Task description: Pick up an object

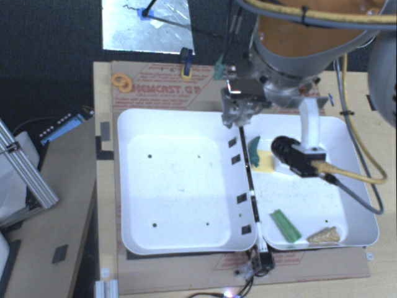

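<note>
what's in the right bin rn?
Right bin: green block and tan piece near the front, dark green strip on a yellow piece by the divider. The arm covers the back.

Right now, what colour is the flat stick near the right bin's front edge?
Green stick, seen in the camera view.

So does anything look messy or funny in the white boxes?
Nothing looks spilled or broken. The green block and tan piece lie loose near the right bin's front edge, and a teal piece overlaps a yellow one by the divider.
</note>
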{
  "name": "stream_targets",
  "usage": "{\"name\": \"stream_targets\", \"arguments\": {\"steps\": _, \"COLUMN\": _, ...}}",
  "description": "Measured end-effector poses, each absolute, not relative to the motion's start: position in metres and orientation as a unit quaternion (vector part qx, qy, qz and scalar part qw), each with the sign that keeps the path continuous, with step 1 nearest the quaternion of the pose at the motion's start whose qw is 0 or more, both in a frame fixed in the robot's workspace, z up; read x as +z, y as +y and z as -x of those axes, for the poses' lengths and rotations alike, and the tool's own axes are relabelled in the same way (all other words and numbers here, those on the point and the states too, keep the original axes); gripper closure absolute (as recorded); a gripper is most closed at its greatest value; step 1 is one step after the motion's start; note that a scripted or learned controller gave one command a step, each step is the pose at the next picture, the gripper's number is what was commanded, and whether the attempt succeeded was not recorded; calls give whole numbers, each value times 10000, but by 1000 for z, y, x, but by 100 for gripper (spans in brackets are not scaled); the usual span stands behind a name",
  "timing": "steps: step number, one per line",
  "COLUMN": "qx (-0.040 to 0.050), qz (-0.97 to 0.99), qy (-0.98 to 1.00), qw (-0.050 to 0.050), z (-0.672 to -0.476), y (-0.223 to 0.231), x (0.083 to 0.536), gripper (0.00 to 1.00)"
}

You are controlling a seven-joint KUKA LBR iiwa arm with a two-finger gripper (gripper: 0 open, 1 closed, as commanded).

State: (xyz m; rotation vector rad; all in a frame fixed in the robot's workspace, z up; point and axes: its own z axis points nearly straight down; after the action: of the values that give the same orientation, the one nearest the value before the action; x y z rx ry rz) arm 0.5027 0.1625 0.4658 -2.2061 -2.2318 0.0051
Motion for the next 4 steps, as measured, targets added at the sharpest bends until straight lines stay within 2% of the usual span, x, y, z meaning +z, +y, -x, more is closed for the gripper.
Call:
{"name": "stream_targets", "arguments": {"steps": 1, "qx": -26, "qz": 7036, "qy": -7106, "qw": -2, "z": -485, "y": 208, "x": 501, "gripper": 100}}
{"name": "stream_targets", "arguments": {"steps": 2, "qx": -31, "qz": 7047, "qy": -7095, "qw": -5, "z": -486, "y": 236, "x": 537, "gripper": 100}}
{"name": "stream_targets", "arguments": {"steps": 3, "qx": -6, "qz": 7102, "qy": -7040, "qw": -11, "z": -487, "y": 138, "x": 536, "gripper": 100}}
{"name": "stream_targets", "arguments": {"steps": 4, "qx": 22, "qz": 7027, "qy": -7115, "qw": 19, "z": -485, "y": 240, "x": 460, "gripper": 100}}
